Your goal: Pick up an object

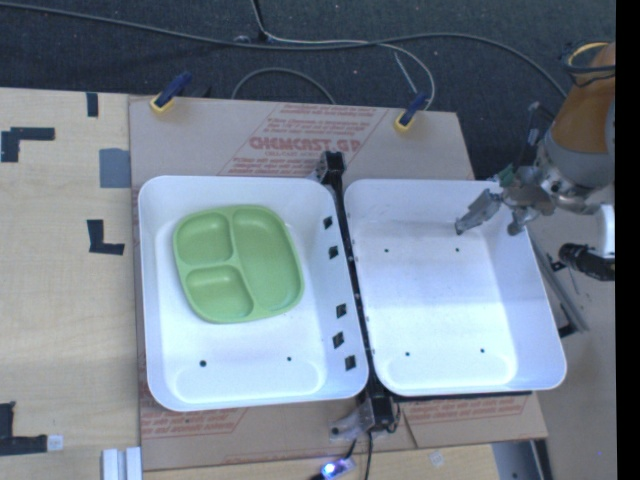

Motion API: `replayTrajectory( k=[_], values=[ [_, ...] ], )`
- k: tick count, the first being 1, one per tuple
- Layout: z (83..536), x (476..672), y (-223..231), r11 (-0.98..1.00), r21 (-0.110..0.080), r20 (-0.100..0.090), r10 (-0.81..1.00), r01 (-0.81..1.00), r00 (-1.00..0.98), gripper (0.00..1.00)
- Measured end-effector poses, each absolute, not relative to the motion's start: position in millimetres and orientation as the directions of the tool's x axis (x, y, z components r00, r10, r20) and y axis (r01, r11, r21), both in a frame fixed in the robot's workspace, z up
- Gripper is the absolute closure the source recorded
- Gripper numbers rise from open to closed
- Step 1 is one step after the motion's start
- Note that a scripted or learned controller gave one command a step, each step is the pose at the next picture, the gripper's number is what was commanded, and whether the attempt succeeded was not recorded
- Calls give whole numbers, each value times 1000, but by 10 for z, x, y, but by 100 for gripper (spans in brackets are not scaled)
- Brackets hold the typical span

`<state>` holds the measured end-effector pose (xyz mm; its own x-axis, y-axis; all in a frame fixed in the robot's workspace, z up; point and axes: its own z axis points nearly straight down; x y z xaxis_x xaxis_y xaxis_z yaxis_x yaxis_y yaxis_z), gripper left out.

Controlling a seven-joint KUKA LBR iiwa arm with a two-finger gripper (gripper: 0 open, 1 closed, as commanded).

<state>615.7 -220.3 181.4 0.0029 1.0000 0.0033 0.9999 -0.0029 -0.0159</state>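
Fingers (468, 222) spread, gripping nothing; the gripper (492, 218) hangs over the right bin's (520, 368) far-right corner. The green divided plate (238, 263) lies well apart, in the left bin (160, 368). Closing here would likely catch nothing.

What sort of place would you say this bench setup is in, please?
Probably a robotics lab test bench. A grey robot arm with a gripper reaches over two white bins clamped to cardboard, cables trail across the dark floor, and a green divided plate serves as the practice object.
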Motion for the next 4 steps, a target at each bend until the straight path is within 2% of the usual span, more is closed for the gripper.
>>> replayTrajectory(
  k=[1,3,4],
  values=[
    [1911,6192,-2196,1,-2,0,1000,1000,-1,0],
    [829,6234,-2113,3,-1,-2,1000,1000,-3,0],
    [968,6249,-2120,4,4,-6,1000,1000,-4,100]
  ],
)
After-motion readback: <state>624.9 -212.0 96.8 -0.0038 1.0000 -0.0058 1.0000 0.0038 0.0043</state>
